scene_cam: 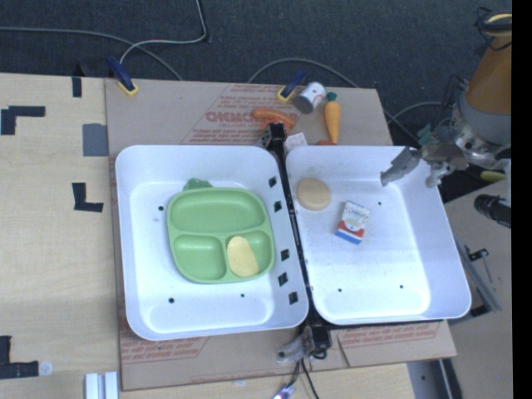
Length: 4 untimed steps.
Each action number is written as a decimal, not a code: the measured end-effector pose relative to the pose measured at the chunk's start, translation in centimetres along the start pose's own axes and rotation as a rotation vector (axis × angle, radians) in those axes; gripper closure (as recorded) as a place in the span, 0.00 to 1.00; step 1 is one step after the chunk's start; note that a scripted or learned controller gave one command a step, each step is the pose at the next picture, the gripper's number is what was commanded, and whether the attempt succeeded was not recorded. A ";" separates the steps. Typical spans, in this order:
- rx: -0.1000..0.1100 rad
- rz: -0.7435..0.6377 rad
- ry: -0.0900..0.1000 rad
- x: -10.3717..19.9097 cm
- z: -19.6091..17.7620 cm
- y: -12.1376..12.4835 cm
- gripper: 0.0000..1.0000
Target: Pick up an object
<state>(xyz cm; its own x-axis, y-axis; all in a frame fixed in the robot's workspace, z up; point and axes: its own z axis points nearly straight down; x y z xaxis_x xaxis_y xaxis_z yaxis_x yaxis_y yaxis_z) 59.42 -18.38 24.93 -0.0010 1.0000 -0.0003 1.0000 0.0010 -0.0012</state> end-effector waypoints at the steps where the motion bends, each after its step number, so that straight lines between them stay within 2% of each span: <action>1: -0.007 -0.002 0.000 5.5 14.6 2.4 0.00; 2: -0.029 -0.001 -0.010 6.3 15.6 -0.1 0.00; 3: -0.027 0.000 -0.010 7.0 15.7 -3.5 0.00; 4: -0.028 0.001 -0.009 7.0 14.6 -3.4 1.00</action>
<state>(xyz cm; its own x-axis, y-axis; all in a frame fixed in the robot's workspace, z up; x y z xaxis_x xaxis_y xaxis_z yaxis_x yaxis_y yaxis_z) 56.00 -11.39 10.33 -0.0002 1.0000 -0.0092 0.9996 0.0005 0.0269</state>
